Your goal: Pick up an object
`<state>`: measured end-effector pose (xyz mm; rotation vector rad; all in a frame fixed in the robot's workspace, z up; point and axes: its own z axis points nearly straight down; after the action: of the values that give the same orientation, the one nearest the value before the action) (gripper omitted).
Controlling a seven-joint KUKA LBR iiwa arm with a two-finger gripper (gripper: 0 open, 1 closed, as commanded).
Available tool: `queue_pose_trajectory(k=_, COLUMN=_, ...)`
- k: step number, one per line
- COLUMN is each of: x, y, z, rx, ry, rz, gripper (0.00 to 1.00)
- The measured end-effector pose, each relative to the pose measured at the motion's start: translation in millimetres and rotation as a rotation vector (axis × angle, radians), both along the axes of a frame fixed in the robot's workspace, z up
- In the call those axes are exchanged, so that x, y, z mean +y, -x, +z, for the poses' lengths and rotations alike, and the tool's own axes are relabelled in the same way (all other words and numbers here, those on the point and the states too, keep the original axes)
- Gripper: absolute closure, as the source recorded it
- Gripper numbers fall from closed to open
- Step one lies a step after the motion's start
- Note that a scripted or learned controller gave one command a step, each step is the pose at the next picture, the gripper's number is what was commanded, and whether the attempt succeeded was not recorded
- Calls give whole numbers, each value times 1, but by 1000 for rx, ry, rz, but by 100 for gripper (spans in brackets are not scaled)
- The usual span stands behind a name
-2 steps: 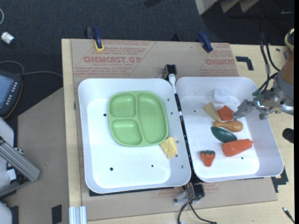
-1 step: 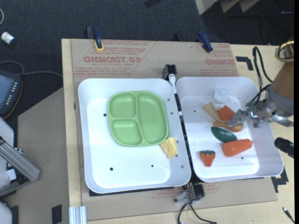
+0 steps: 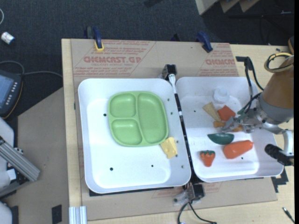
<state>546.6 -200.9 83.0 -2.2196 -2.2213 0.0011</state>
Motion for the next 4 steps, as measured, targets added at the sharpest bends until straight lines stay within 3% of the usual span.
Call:
queue_pose_trajectory(k=1, x=0, y=0, z=12, rx=-3, ry=2, rz=-1, gripper=100)
queue_pose_trajectory(k=4, x=0, y=-11, z=145, rx=-9, ry=4, rz=0, gripper=100)
